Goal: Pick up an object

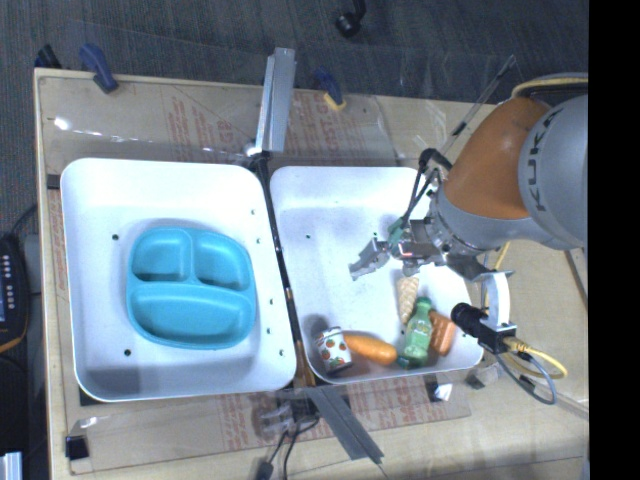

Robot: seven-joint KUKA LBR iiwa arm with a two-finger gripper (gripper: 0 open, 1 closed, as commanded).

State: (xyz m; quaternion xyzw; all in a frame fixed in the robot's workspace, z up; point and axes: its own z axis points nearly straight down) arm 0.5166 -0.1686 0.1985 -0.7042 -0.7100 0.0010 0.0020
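Hovering over the right bin point(330, 193), the claw point(372, 259) is spreading its fingers apart and gripping nothing. Toys are lying along the bin's near edge: a carrot point(370, 348), a green bottle point(417, 334), a small can point(334, 349) and a cream cone point(408, 293). The carrot is looking light, stiff and smooth, so it is probably best pinched across its thick middle. It is sitting nearer the camera than the claw, well apart. A blue plate point(190, 288) is resting in the left bin point(90, 188).

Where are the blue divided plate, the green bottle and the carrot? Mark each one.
blue divided plate point(190, 298): camera view, large lower compartment.
green bottle point(416, 334): camera view, middle of its body.
carrot point(370, 348): camera view, middle of its length.
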